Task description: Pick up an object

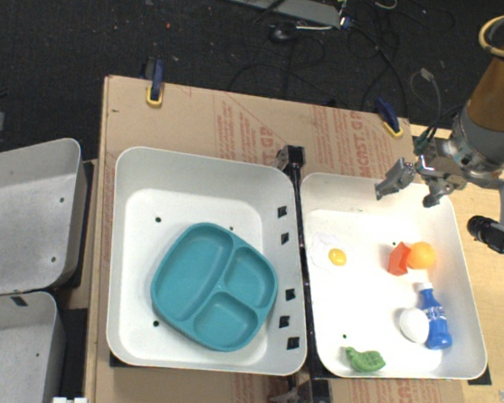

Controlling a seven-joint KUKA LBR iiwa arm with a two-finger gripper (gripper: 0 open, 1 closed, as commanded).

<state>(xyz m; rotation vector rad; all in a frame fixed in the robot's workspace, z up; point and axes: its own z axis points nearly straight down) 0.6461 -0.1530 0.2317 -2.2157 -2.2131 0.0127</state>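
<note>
My gripper (413, 185) hangs over the far edge of the right bin (360, 209), its two fingers spread apart with nothing between them. Below it in that bin lie an orange-and-red toy (411, 257), a small yellow piece (336, 257), a blue-and-white toy (427, 320) and a green piece (365, 359). All of them rest on the bin floor, well apart from the fingers.
The left bin (140, 182) holds a teal divided plate (214, 284). A black divider clip strip (292, 247) runs between the bins. Cardboard (243, 122) lies under both. Two loose white trays (14, 212) sit at the far left.
</note>
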